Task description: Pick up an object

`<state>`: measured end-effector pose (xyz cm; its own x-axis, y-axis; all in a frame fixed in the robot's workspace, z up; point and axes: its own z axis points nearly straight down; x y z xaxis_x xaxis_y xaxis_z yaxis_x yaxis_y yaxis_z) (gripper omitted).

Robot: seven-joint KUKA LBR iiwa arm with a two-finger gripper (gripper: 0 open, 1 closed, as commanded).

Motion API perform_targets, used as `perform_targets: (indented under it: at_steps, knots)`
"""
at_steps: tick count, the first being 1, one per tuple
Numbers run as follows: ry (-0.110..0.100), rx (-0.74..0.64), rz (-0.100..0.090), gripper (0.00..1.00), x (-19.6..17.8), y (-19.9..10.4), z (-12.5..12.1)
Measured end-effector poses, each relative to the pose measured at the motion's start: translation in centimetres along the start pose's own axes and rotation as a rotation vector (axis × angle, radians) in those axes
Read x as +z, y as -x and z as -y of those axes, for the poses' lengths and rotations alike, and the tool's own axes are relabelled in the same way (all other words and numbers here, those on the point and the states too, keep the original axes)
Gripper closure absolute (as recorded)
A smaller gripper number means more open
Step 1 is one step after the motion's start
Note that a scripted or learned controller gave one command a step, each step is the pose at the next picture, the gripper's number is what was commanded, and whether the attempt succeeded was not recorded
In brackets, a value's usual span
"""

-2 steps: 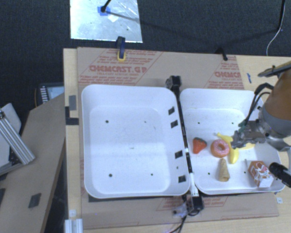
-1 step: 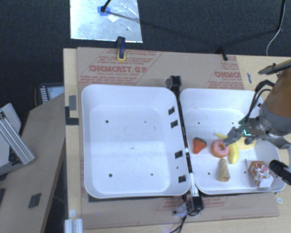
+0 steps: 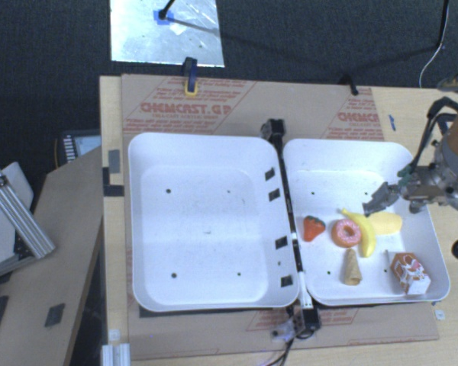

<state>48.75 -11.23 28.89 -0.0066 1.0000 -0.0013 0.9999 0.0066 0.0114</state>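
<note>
Several toy foods lie in the right bin (image 3: 343, 158). A red strawberry (image 3: 314, 228) sits near the divider, with an orange donut (image 3: 346, 233) beside it. A yellow banana (image 3: 364, 233) curves along the donut's right side, and a pale yellow piece (image 3: 388, 223) touches the banana. A tan cone (image 3: 352, 268) lies nearer the front, and a red-and-white cake slice (image 3: 410, 273) sits in the front right corner. My gripper (image 3: 380, 199) reaches in from the right and hovers just above the banana and the yellow piece. Nothing shows in its grasp.
The left bin (image 3: 145, 227) adjoins the right one along a black-clipped divider (image 3: 284, 219). Both rest on a cardboard sheet (image 3: 237, 105). A yellow clamp (image 3: 191, 78) sits at the sheet's far edge. Cables hang at the right by the arm (image 3: 450, 166).
</note>
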Motion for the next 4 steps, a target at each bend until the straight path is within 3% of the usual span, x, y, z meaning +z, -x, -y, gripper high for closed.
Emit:
perform_targets:
  at_steps: [1,3,4]
  knots:
    - [-0.005,0.000,0.000,0.00,-3.4,-1.5,-0.1]
    - [-0.008,0.007,0.001,0.00,-4.1,4.0,0.0]
    - [-0.007,0.002,0.000,0.00,-6.7,3.8,0.0]
